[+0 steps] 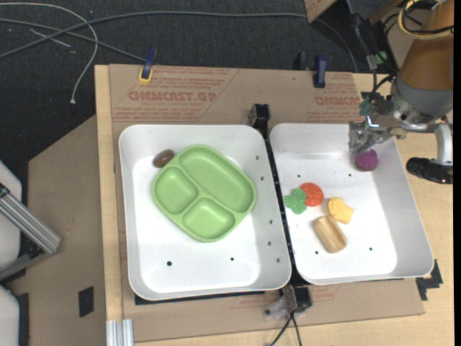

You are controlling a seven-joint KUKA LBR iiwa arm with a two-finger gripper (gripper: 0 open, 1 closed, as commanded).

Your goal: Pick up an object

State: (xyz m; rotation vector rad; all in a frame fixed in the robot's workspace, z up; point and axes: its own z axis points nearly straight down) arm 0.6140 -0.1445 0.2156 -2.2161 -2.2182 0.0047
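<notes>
Tan block (330, 234) nearest; gripper (362, 140) over purple ball (367, 160) (touching unclear).

Blue clamps (149, 62) pin cardboard (216, 92) under the bins; white cables (65, 27) trail beyond.

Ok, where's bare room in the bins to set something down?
Left bin: the strip in front of the green tray. Right bin: its back-left corner. Crowded around the purple ball under the gripper and around the toy food.
</notes>
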